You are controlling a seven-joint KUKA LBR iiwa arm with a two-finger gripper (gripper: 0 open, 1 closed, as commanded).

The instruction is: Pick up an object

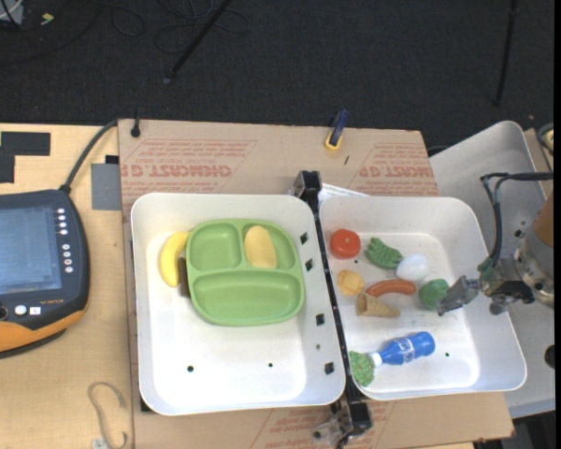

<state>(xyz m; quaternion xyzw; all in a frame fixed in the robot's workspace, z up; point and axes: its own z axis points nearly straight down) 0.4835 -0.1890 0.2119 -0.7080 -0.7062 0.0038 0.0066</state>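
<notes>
Claw (467, 293) sits beside your green ball (434, 293), its grip unreadable, so a slanted approach could knock it away.

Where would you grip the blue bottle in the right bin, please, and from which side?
Grip the blue bottle across its middle from above, fingers either side of its narrow width. It lies flat, pointing left to right, with bare floor of the right bin in front and behind.

Two bins are set side by side on the bench (37, 382). In the left bin (168, 363), a tray (243, 293) is placed with a banana (172, 258) touching its left edge. In the right bin (491, 363), a bottle (402, 350) lies in front of a cluster of toy foods (383, 274).
</notes>
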